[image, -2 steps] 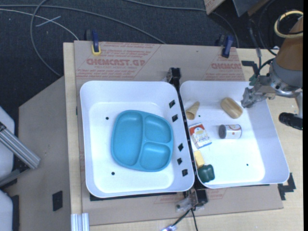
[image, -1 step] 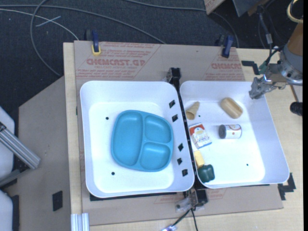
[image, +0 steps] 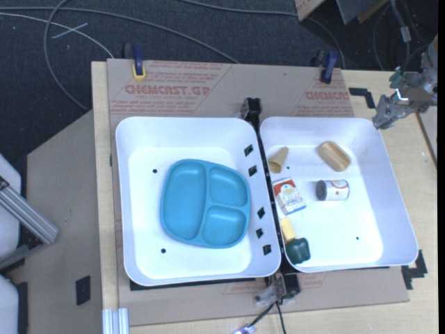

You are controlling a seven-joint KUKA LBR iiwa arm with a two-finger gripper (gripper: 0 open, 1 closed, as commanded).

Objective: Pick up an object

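Gripper (image: 386,114) hovering off right bin's (image: 389,207) far right corner; jaw state: cannot tell. Can (image: 332,190), bread roll (image: 334,155), carton (image: 289,196) lying inside, well apart from gripper.

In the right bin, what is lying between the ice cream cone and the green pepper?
In the camera view, a small red and white packet lies between the cone and the green pepper, with a yellow piece just above the pepper.

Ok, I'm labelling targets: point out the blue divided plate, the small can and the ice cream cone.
blue divided plate (image: 205,204), camera view, centre ridge.
small can (image: 333,190), camera view, its side.
ice cream cone (image: 279,159), camera view, mid-cone.
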